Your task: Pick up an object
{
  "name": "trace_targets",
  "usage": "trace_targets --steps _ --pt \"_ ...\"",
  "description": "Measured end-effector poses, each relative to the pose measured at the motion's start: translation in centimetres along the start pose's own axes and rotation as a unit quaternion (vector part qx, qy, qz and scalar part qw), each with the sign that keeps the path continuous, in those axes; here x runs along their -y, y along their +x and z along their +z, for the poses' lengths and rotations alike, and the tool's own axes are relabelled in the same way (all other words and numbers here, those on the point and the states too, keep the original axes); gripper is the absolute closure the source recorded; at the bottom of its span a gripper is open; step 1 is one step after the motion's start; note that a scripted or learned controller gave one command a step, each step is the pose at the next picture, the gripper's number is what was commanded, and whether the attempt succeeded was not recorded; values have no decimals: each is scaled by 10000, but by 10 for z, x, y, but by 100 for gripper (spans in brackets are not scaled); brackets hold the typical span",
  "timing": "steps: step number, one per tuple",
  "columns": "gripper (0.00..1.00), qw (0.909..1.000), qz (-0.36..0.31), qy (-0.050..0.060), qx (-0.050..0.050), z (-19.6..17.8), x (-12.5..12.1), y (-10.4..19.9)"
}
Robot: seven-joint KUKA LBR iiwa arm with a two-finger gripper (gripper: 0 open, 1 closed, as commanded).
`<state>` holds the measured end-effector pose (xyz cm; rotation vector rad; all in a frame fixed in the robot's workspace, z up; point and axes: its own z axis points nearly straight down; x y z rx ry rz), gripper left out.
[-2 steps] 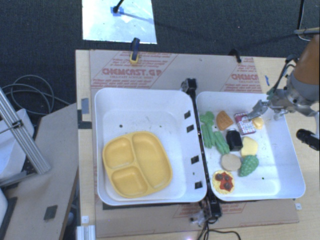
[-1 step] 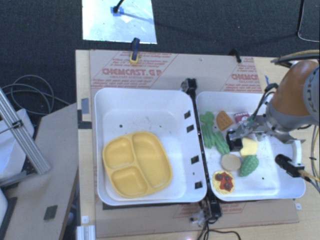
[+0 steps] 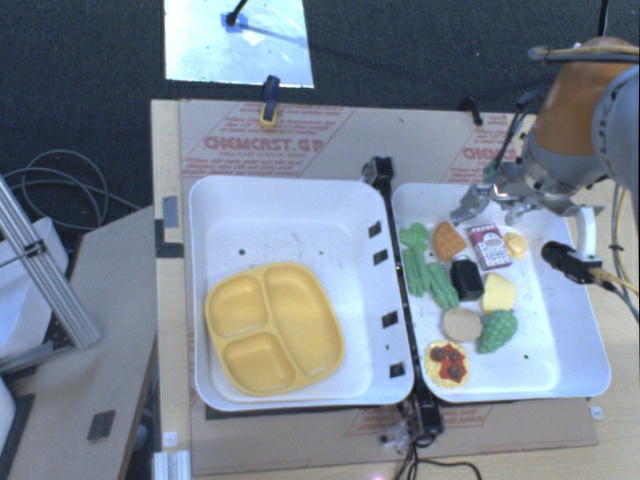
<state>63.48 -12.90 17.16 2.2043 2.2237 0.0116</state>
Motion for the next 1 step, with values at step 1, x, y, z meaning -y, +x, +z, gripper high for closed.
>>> trace_targets --steps 1 --pt "0 10000 19 20 23 86 -7 3"
